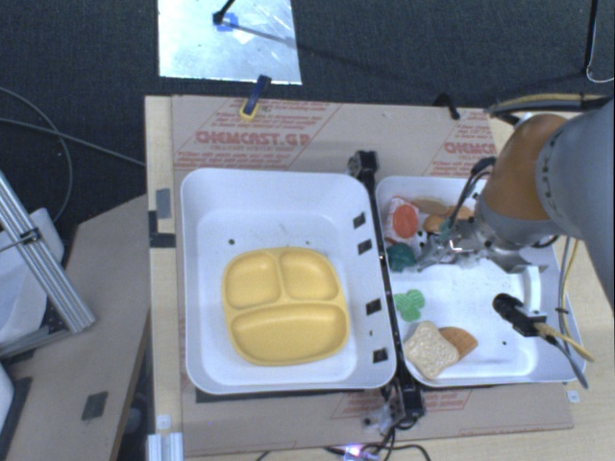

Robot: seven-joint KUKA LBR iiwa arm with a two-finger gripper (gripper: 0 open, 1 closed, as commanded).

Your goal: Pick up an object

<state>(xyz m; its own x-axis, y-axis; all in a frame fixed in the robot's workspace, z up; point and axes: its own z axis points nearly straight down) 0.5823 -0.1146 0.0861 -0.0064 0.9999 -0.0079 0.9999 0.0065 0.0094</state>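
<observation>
1. Near-left corner of the right bin [466, 291]: a bread slice [430, 350] lies touching a brown piece [458, 339]. Both are flat, so a grasp here would probably scrape the bin floor and slip off.
2. Midway along the left wall: a green piece [410, 303] lies apart from the rest.
3. Further along that wall: a teal piece [401, 255], the likely target, lies with the gripper [434, 249] low and just beside it. Whether the gripper is spread or closed cannot be told.
4. Hazard: the teal piece lies close to the wall. The tool may strike the wall or nudge the piece aside.
5. Far-left corner: a red piece [405, 220] and a tan piece [437, 223] lie close together. A grasp here may catch both or neither.
</observation>
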